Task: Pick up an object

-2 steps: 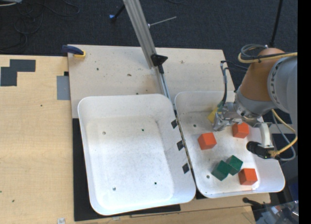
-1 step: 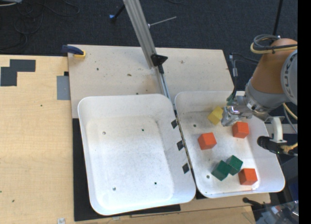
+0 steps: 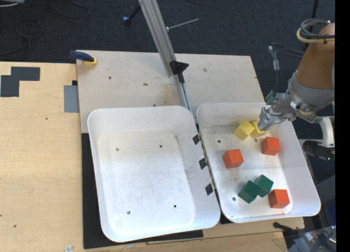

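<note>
While the grey robot arm's two-finger gripper (image 3: 266,121) hangs low in the right shallow white plastic bin (image 3: 306,201), its tips touch a yellow block (image 3: 244,130).
Whether the gripper is apart or together cannot be told. That bin holds two yellow blocks, three orange-red cubes (image 3: 233,158) and two dark green cubes (image 3: 250,192). Left white bin (image 3: 104,130) sits beside it.

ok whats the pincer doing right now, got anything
pincer: down in the right bin, at the yellow blocks; a grip on one cannot be told.
</note>
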`<action>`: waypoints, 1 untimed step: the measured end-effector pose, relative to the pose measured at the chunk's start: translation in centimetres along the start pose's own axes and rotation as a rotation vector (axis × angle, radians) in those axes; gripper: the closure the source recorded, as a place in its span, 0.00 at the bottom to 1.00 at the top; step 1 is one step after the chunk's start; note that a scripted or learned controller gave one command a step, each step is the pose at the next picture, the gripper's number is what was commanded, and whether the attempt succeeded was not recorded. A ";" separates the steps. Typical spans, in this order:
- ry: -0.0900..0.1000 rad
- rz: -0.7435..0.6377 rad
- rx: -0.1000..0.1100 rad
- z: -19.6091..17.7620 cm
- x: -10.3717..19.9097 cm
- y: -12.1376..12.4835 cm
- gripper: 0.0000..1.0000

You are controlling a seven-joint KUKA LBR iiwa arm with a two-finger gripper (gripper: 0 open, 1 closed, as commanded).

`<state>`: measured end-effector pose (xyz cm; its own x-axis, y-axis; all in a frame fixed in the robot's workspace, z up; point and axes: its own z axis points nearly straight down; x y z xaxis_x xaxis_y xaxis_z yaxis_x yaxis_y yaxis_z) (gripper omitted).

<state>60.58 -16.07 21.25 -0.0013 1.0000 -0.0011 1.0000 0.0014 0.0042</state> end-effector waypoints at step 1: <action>0.000 -0.001 0.000 -5.3 -0.1 0.1 1.00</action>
<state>60.67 -16.14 26.59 -0.0023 1.0000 -0.0011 1.0000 0.0023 0.0040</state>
